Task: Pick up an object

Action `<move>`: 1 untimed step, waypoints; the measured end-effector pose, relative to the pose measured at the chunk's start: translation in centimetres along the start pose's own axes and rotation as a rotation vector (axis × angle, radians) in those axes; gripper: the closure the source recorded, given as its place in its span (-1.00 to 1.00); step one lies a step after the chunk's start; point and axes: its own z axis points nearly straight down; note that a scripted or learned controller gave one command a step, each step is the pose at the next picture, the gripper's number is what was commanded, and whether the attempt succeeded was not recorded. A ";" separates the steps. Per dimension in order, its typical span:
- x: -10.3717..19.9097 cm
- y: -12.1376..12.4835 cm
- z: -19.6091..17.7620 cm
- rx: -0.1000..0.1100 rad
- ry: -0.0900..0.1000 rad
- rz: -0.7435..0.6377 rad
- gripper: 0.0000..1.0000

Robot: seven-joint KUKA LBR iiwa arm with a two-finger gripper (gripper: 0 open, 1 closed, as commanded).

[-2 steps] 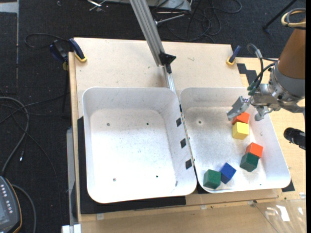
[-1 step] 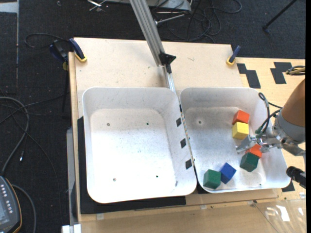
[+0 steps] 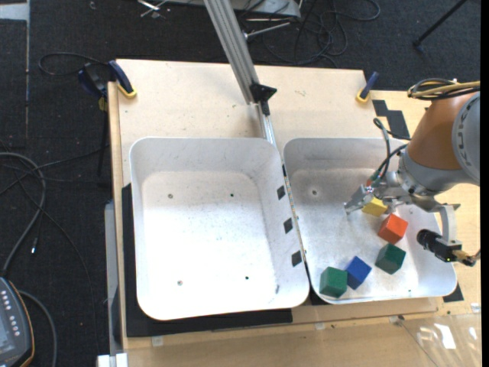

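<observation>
Gripper (image 3: 372, 199): low in right bin, at yellow block; can't tell how its grip stands.
Right bin (image 3: 306, 159): holds 5 blocks, all w/ the orange block as ref.
Orange block (image 3: 394, 227): mid-right of bin floor.
Yellow block (image 3: 374, 206): just up-left of orange, touching gripper tip.
Dark green block (image 3: 390, 258): just below orange.
Blue block (image 3: 358, 271): below-left of orange.
Green block (image 3: 333, 281): left of blue, touching it, farthest from orange.
Left bin (image 3: 153, 159): beside right bin, well left of orange.

light: bright, even | shadows: soft, faint | glare: mild on white bins (image 3: 206, 159) | focus: slightly soft
</observation>
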 end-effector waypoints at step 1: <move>0.3 5.2 0.3 0.007 0.003 0.002 -1.00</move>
